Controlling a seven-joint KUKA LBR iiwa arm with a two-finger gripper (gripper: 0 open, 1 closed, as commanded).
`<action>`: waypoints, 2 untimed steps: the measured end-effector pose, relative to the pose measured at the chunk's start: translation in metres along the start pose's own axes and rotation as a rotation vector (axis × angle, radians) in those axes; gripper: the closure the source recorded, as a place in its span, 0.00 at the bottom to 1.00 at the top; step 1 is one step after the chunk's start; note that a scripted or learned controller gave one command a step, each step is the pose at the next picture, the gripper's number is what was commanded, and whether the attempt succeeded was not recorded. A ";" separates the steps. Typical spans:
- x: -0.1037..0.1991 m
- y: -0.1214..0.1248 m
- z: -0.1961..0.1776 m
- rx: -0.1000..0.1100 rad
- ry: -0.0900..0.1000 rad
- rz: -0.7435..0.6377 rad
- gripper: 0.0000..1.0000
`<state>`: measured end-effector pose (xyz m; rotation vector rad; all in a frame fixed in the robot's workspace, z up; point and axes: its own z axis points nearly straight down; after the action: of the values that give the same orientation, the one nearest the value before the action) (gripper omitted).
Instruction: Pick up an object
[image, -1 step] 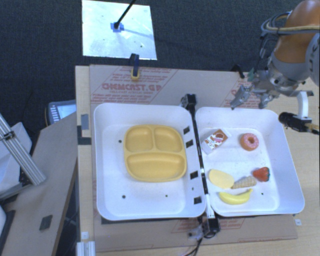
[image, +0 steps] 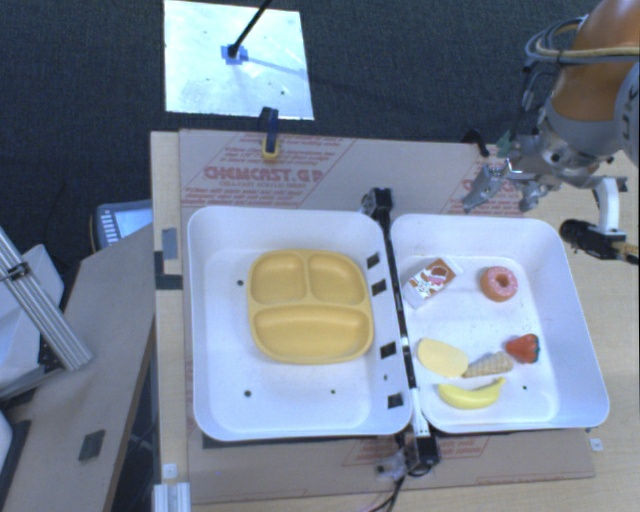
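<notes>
The donut (image: 498, 283) lies in the right bin (image: 575, 330), below the gripper (image: 505, 190) and apart from it. The gripper hangs over the table (image: 400, 165) just past the bin's far edge, holding nothing. It is too small and blurry to tell if it is spread. The arm (image: 590, 75) is cut off at the top right corner.

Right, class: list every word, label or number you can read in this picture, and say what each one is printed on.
"CHEMCAST GP": red print on the brown protective sheet behind the left bin, read with some doubt.
More red print on the same sheet beside the gripper: too blurred to read.
Small red and white packet in the right bin: its print is too small to read.
</notes>
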<state>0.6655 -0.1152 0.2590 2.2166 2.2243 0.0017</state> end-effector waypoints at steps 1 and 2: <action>0.001 -0.003 0.061 0.003 0.000 0.002 0.00; 0.000 -0.008 0.123 0.004 0.000 0.003 0.00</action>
<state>0.6577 -0.1151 0.1364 2.2214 2.2234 -0.0025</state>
